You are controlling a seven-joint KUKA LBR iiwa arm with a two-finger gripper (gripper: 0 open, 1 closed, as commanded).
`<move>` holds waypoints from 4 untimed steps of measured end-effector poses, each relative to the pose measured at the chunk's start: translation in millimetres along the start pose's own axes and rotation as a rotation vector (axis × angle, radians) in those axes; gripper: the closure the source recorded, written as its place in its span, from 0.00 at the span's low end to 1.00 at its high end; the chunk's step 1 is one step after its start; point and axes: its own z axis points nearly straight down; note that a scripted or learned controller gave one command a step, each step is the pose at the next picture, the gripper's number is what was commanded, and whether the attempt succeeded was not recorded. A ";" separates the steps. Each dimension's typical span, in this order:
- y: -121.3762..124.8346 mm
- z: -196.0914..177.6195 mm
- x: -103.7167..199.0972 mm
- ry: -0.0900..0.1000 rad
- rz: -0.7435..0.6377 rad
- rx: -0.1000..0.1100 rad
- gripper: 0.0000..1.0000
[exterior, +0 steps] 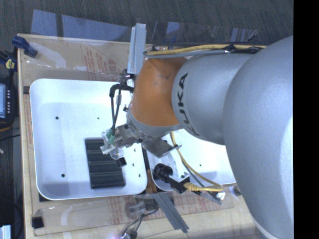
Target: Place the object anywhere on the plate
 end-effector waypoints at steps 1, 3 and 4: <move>51.0 131.7 60.7 -0.001 -0.040 0.004 1.00; 28.7 -16.7 42.6 0.000 0.070 0.003 1.00; 89.5 48.7 85.8 -0.001 0.230 0.005 1.00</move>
